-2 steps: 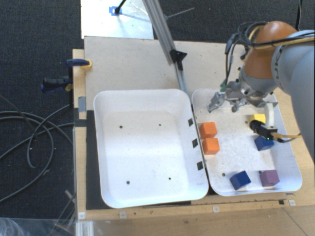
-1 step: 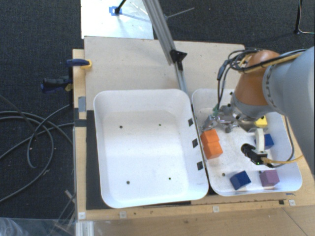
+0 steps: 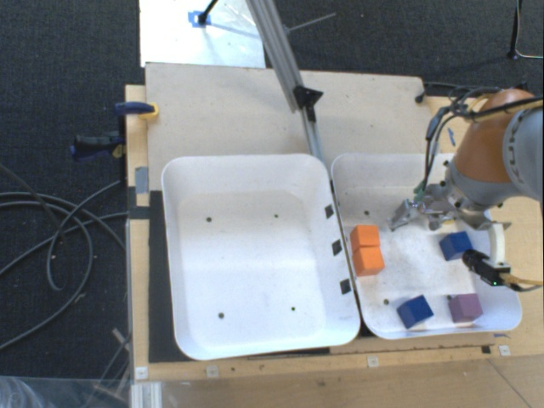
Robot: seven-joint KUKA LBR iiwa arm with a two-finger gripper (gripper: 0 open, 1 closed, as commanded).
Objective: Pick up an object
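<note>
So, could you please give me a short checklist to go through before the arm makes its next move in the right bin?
1. Objects available in the right bin: ok; orange block, two blue blocks and purple block lie there.
2. Gripper over the right bin: ok.
3. Gripper already holding something: cannot tell.
4. Gripper lined up on one block: not ok; it sits between the orange block and the upper blue one.
5. Blocks spaced apart for a clean grasp: ok; none touch.

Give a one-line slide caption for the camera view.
Gripper over the right bin, near an orange block, two blue blocks and a purple one.
</note>
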